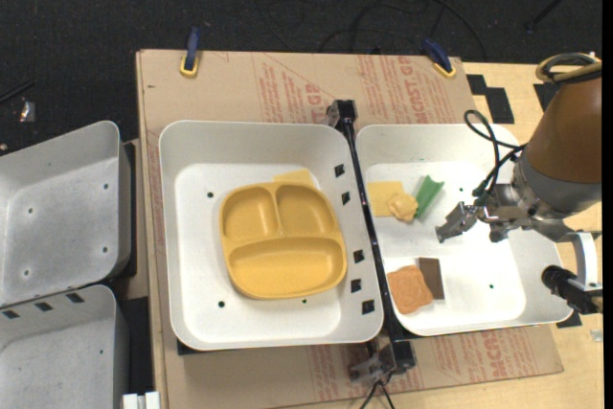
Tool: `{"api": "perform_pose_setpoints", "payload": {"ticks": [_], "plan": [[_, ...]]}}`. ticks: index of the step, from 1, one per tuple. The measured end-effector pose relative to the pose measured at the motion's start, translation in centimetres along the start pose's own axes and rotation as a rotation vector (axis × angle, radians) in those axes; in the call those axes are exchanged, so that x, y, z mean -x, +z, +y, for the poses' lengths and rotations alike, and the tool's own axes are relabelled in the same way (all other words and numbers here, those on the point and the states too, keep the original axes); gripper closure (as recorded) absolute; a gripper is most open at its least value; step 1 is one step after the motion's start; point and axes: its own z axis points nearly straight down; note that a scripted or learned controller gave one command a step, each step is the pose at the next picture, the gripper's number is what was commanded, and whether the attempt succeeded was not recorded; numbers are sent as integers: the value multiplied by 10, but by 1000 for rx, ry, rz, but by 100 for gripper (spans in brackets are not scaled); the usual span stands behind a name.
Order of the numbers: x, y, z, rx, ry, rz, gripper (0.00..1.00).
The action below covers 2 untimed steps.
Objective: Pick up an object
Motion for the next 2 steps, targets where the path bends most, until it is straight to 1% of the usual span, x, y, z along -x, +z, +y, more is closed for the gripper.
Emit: {"api": "perform_pose_setpoints", "payload": {"ticks": [1,2], "plan": [[-6,59,6,0,0,0,0],[-7,98,6,2,0,-1,0]]}}
